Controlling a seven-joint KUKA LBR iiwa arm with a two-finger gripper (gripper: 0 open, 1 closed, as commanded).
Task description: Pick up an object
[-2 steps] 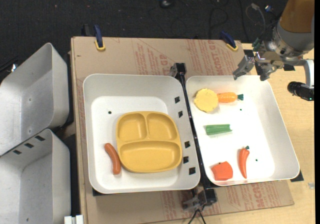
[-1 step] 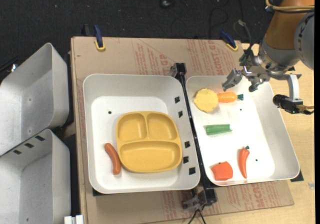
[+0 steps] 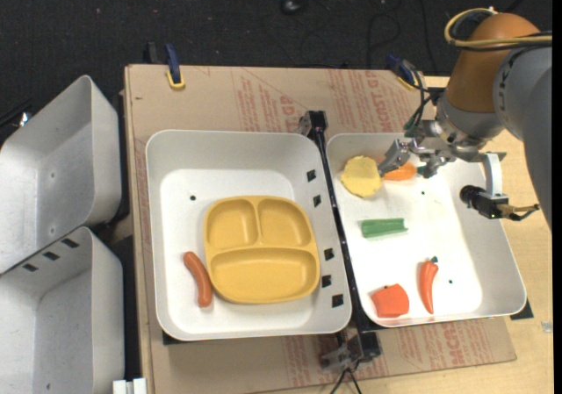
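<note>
My gripper [image 3: 410, 161] hangs over the back of the right bin [image 3: 492, 234], its two fingers spread apart. A small orange piece [image 3: 400, 174] lies on the bin floor just below and between the fingertips; nothing is lifted. A pale yellow lump [image 3: 361, 177] lies immediately to the left of the gripper. Further forward in the same bin are a green piece [image 3: 384, 227], a slim red-orange pepper [image 3: 428, 283] and an orange chunk [image 3: 391, 300].
The left bin [image 3: 167, 208] holds a yellow divided plate [image 3: 262, 249] and a brown-orange sausage [image 3: 198, 278] beside it. A black divider [image 3: 334, 225] runs between the bins. The arm's grey wrist and orange band [image 3: 479, 68] hang over the right bin's back corner.
</note>
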